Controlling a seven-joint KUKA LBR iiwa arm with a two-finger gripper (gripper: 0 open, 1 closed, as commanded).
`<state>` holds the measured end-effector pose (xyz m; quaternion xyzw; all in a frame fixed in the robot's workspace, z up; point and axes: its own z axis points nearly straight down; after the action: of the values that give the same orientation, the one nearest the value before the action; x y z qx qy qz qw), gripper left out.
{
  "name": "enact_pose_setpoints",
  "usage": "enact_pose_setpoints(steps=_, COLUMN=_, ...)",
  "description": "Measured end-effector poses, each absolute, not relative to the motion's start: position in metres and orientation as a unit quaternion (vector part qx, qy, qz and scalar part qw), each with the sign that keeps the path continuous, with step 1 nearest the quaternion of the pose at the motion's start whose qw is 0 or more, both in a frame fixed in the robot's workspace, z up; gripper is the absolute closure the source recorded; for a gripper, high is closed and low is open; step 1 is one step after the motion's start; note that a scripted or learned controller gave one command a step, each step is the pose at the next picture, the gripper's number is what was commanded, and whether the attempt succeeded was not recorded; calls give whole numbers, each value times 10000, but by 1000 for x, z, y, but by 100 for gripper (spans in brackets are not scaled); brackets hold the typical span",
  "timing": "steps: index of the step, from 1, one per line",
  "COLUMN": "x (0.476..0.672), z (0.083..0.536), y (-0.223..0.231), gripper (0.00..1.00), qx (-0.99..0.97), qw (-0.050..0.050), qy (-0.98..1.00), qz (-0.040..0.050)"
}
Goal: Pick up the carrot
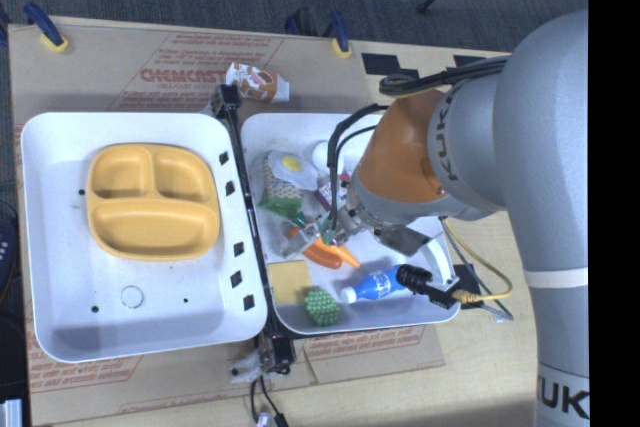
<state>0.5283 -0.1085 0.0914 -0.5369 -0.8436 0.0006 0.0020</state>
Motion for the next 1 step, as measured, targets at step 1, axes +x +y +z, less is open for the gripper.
enact_pose_setpoints(steps=1, x=530, z=102, y=-108, gripper=100, qx=-5351, qw=14, qy=-8448, qz=6)
